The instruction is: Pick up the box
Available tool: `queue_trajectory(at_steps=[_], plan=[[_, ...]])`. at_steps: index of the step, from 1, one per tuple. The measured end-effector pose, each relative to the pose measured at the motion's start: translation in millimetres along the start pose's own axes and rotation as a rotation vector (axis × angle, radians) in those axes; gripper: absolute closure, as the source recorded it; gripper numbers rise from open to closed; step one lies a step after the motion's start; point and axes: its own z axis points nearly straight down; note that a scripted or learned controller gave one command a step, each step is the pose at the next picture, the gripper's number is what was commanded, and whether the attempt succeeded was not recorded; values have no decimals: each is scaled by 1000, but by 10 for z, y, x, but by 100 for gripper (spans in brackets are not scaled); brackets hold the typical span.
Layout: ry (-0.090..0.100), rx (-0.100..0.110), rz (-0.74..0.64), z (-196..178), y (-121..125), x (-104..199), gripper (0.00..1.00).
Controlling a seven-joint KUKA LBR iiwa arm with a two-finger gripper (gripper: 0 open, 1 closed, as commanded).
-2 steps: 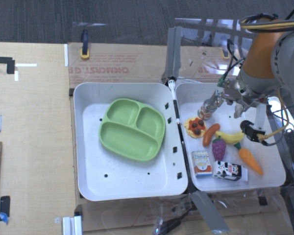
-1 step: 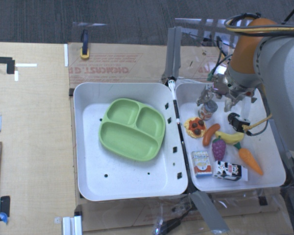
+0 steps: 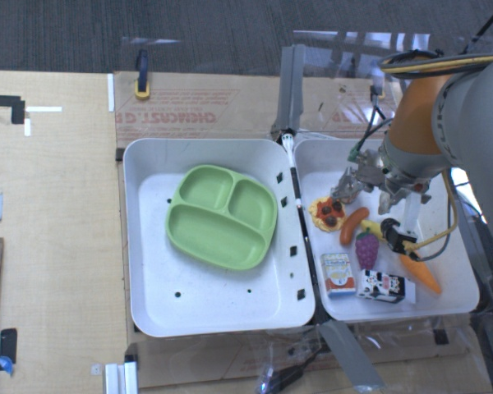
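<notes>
Camera view: claw [image 3: 370,189] is seen over the right bin [image 3: 468,298]; finger state cannot be told. Box [image 3: 338,274] lies below it, beside grapes [image 3: 366,248], sausage [image 3: 353,226], carrot [image 3: 420,273]. Left bin [image 3: 148,298] holds a green tray [image 3: 222,217].

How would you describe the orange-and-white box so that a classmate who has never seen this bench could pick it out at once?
Look in the right bin, at its near edge. The orange-and-white box lies there, leftmost in that front row, just left of the black-and-white box and below the purple grapes. Its orange band sets it apart.
</notes>
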Motion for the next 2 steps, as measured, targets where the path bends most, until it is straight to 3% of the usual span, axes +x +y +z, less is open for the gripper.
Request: queue_trajectory(at_steps=[1, 2], plan=[[1, 2, 39, 23, -1075, -325, 0], [4, -10, 138, 152, -1165, -296, 0]])
